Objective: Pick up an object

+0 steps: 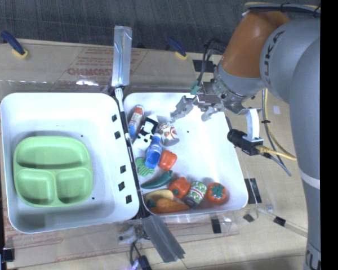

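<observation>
The gripper [192,108] hovers spread and empty over the right bin [225,145], so it must next descend onto a toy

Green divided tray [53,169], white bins [22,108], blue bottle [153,153], orange carrot [168,206], red tomato [217,193]

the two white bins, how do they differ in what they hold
The left bin holds one thing, a green divided tray lying flat; the right bin holds many small items, among them a blue bottle, a tomato-like toy and a carrot-like piece. The gripper hangs over the right bin, not the left bin. Both are shallow, white and side by side.
</observation>
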Controlling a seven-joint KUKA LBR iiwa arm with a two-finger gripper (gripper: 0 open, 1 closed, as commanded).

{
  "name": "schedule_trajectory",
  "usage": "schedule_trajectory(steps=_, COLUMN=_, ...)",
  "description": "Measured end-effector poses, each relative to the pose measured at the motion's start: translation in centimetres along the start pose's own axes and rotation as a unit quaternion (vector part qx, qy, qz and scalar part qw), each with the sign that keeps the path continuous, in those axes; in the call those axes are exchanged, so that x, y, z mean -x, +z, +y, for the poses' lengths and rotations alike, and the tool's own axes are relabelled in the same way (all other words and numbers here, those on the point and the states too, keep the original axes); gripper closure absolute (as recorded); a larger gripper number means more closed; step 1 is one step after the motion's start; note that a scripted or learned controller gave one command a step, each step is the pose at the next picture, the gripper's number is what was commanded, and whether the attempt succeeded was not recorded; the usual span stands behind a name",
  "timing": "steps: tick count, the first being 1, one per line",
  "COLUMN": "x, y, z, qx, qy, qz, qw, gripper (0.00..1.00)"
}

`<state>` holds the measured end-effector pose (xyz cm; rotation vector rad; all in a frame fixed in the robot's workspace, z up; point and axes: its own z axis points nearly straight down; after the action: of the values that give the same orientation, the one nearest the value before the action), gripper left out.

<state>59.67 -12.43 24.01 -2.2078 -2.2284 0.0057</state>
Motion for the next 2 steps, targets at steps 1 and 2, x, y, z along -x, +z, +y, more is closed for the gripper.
schedule_trajectory(steps=1, x=-7.1, y=4.1, z=-1.6, qx=0.0, qy=-0.116, qz=0.0, qw=0.9933, gripper=0.0)
schedule_trajectory(steps=2, x=-1.0, y=-0.7, z=-1.5, qx=0.002, qy=-0.311, qz=-0.002, qw=0.9503, gripper=0.0)
